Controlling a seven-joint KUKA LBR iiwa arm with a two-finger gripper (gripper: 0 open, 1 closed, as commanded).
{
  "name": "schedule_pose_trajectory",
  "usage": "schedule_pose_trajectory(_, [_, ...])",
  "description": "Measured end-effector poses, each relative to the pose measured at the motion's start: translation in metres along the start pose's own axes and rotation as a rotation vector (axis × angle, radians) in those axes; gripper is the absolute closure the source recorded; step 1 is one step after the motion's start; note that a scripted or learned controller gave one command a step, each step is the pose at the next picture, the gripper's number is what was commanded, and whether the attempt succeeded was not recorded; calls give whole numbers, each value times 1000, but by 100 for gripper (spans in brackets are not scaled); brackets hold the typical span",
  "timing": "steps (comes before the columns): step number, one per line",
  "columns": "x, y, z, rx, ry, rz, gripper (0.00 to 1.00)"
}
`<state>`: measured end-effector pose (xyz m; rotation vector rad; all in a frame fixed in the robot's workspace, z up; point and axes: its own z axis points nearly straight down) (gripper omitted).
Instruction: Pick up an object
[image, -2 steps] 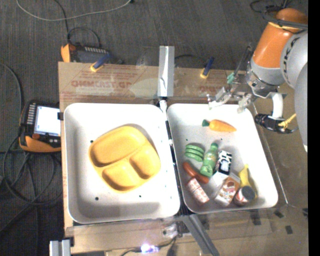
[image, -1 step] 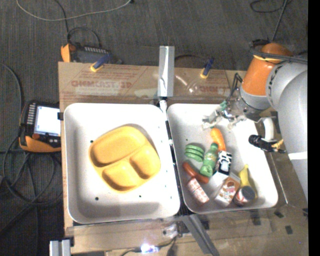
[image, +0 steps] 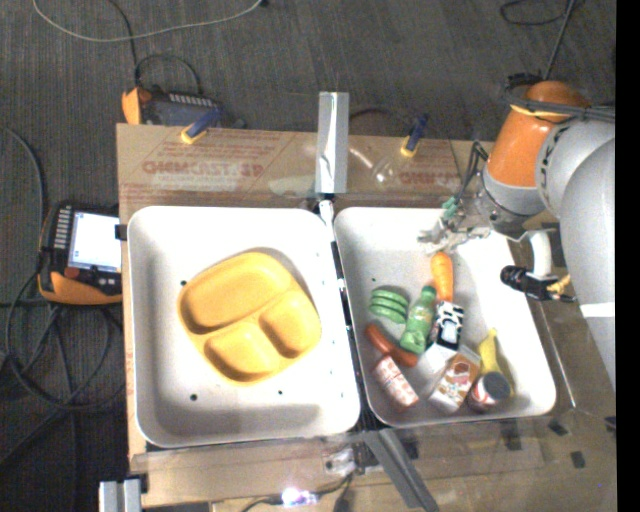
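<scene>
My gripper (image: 453, 231) hangs over the far end of the right bin (image: 520, 300), just beyond the tip of an orange carrot (image: 441, 275). In front of the carrot lie a green ridged piece (image: 388, 303), a green bottle (image: 420, 318) and a small black-and-white item (image: 450, 323). Nearer the front edge are a red sausage-like piece (image: 390, 346), a small red-labelled can (image: 396, 382), a carton (image: 455, 382), a yellow banana (image: 489, 352) and a round tin (image: 488, 392). I see nothing held in the gripper.
The left bin (image: 160, 250) holds a yellow divided plate (image: 250, 315). A vertical post (image: 332, 150) stands behind the seam between the bins. Cardboard (image: 230, 165) lies behind them. The grey arm with its orange band (image: 520, 150) fills the right side.
</scene>
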<state>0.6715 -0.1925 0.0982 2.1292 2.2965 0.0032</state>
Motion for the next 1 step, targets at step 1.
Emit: schedule_pose_trajectory(1, [45,1,-76,11,3,360,100])
